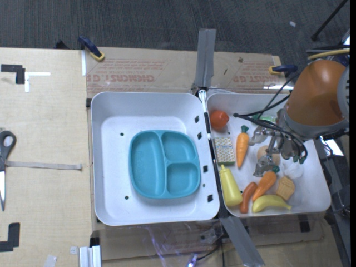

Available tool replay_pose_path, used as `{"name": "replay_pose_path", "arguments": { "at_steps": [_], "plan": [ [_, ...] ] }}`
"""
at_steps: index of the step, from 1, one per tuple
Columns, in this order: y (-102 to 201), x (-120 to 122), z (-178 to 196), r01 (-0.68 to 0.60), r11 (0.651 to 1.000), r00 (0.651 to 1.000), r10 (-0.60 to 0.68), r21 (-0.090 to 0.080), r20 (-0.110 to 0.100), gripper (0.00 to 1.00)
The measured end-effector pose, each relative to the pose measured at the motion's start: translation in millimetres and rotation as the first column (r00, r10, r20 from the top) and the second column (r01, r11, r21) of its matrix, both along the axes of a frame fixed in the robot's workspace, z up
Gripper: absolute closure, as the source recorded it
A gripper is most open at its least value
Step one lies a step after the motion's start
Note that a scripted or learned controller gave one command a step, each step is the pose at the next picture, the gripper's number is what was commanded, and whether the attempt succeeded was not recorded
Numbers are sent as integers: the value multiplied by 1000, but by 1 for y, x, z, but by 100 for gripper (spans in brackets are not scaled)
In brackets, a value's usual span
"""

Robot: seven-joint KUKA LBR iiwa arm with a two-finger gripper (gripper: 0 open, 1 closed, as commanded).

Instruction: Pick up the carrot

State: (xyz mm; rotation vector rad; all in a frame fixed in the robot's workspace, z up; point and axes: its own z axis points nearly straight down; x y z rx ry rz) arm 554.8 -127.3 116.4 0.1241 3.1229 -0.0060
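carrot (242,147) | right bin (317,204) | long axis near-vertical, green top toward far wall | jaws (266,166): state cannot tell

Both bins (150,102) white. Divided plate (165,164) in the left one is plain teal. Right bin: carrot (242,145) orange with green top, second carrot (263,183) orange, tomato (219,119) red, bottle (229,186) yellow, banana (270,203) yellow. Arm's wrist band (316,96) orange. Bench (41,121) pale wood; clamps (90,47) blue with yellow.
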Motion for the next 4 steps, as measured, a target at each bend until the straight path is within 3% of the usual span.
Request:
{"name": "replay_pose_path", "arguments": {
  "at_steps": [1, 2, 3, 4],
  "plan": [
    [29, 3, -24, 294, 956, 956, -294, 4, -15, 0],
    [-12, -54, -23, 469, 883, 883, -469, 5, -12, 0],
    [-12, -51, -13, 467, 884, 884, -467, 6, -7, 100],
    [49, -12, 76, 704, 711, 711, -704, 6, -11, 100]
  ]
}}
